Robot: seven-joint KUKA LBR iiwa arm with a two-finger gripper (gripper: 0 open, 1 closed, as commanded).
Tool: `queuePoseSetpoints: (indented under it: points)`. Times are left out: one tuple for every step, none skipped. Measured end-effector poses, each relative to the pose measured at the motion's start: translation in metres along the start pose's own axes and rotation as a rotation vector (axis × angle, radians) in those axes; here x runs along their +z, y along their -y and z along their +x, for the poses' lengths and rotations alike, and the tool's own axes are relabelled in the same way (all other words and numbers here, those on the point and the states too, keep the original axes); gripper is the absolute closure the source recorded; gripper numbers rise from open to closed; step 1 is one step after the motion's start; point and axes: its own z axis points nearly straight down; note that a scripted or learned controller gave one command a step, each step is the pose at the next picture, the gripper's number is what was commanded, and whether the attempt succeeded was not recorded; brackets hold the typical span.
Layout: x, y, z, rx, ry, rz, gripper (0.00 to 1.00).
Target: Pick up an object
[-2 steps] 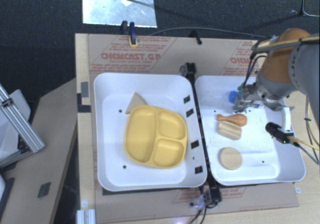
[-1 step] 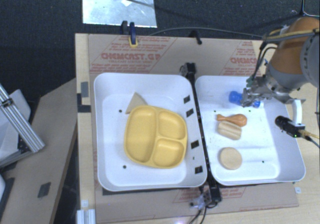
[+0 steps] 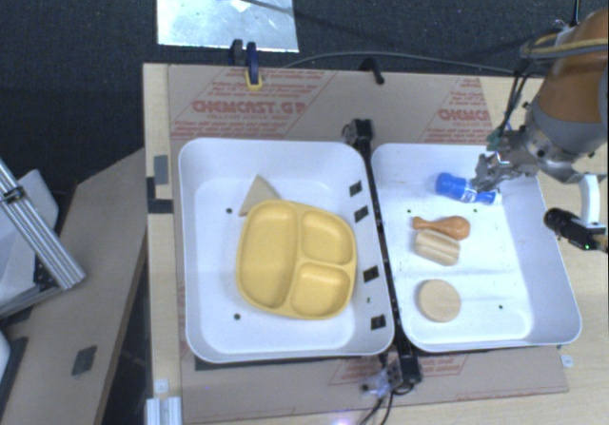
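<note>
The gripper (image 3: 489,171) is hovering over the right bin (image 3: 547,295), touching the blue object (image 3: 455,187) at the far side. Whether it is grasping anything cannot be told.

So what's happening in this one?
The arm reaches in from the right, and its gripper is down in the right bin, right at a blue object near the bin's back. Whether it has a grasp on it can't be told. An orange drumstick-shaped toy, a tan block and a round tan disc lie in front of it. The left bin holds a yellow divided plate with a tan wedge behind it.
</note>
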Motion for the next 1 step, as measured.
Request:
queuePoseSetpoints:
  points:
    - [-0.03, -0.0015, -0.0002, -0.002, 0.0, -0.001, 1.0]
